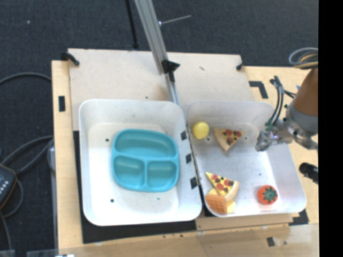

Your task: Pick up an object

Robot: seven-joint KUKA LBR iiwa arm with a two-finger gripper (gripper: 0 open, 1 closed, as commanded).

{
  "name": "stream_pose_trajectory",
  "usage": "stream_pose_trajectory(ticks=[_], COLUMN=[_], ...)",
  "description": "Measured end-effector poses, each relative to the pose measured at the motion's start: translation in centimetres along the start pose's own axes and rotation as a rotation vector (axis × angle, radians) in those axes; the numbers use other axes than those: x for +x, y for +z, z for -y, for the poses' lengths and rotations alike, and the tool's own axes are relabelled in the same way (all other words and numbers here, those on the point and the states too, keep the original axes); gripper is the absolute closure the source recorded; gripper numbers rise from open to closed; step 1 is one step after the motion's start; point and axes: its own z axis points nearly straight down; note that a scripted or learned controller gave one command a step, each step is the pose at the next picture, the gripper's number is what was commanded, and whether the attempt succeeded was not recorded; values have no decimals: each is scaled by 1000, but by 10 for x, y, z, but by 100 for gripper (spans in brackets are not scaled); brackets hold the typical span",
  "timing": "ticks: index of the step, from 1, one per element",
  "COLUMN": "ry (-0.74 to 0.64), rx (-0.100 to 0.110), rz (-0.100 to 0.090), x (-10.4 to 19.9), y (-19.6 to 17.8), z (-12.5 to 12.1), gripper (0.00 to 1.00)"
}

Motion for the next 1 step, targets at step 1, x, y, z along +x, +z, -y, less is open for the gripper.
stream_pose_trajectory(ticks=[1], ry=[-5], rx=[-2], rz=[1], x=[7], y=[-59], z=[-5], gripper=[100])
